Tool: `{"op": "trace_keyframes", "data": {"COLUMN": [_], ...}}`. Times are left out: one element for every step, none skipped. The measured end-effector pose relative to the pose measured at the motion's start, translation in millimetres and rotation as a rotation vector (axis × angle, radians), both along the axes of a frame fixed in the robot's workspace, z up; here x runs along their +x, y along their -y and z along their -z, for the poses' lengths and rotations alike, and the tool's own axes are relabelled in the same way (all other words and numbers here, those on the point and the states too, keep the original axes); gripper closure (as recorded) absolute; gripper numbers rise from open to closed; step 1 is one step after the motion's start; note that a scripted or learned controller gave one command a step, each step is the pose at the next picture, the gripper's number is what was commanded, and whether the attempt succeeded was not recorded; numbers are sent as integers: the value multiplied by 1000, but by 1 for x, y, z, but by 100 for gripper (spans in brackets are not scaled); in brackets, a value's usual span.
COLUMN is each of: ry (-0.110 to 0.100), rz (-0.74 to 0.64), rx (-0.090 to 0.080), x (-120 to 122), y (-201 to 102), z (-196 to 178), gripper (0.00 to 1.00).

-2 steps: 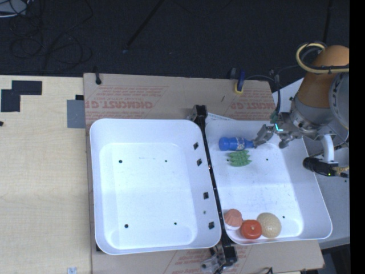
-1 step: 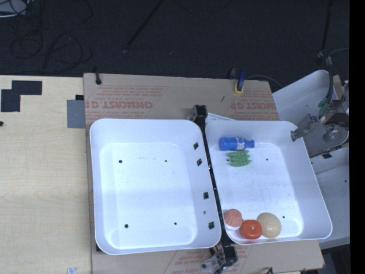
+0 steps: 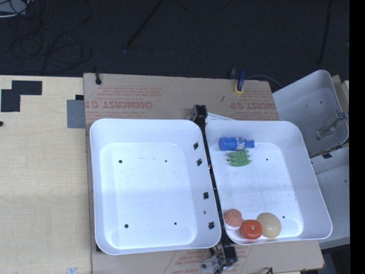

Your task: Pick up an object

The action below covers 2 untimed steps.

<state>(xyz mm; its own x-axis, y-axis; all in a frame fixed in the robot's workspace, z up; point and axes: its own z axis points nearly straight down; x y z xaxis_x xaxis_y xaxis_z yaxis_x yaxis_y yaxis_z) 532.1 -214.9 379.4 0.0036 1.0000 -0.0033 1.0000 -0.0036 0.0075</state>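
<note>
Right bin (image 3: pixel 317 194), the side the arm entered from, held a blue bottle (image 3: pixel 235 144) lying crosswise at its far end, a green piece (image 3: pixel 239 158) just beside it; pincer state could not be told.

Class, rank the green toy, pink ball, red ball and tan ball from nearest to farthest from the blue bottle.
1. green toy, just below the blue bottle.
2. pink ball, leftmost at the bin's near edge.
3. red ball and tan ball, near edge: too close to call.
</note>
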Motion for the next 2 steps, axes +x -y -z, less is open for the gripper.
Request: {"op": "trace_keyframes", "data": {"ry": [4, -8], "rz": [-3, -5], "rx": [-2, 2], "x": [-58, -56], "y": [-2, -3], "z": [-108, -100], "gripper": [0, 0]}}
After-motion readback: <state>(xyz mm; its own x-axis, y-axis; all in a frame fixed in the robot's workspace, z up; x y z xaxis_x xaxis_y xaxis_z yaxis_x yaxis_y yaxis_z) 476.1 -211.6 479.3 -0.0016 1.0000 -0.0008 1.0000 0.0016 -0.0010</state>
